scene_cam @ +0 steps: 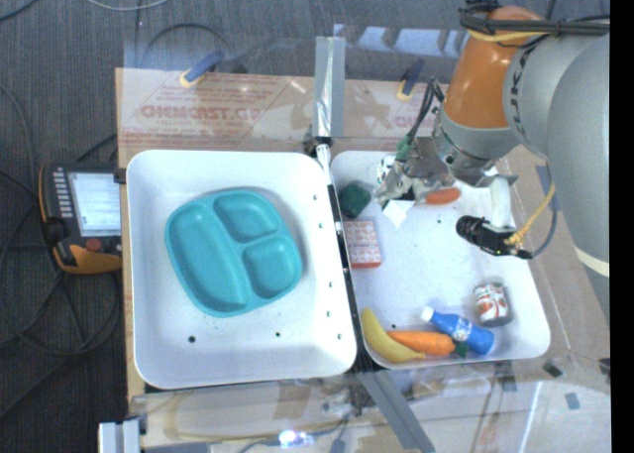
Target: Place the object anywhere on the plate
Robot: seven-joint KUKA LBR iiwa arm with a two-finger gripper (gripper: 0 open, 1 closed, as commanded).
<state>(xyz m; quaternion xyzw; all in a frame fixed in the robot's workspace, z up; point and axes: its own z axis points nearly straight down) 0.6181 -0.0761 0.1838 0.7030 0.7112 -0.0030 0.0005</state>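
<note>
The teal plate (234, 251), divided into three compartments, lies in the left white bin (158, 342) with nothing on it. My gripper (396, 183) hangs low over the back left part of the right bin (535, 342), pointing left. Just left of it lies a dark green object (354, 199), against the bin's left wall. A small red-orange object (442, 196) lies under the wrist, right of the gripper. I see nothing clearly held.
In the right bin a pink box (363, 243) lies by the left wall. A banana (381, 338), a carrot (422, 342), a blue bottle (462, 331) and a small can (490, 302) lie along the front. A black cable connector (479, 232) hangs by the arm.
</note>
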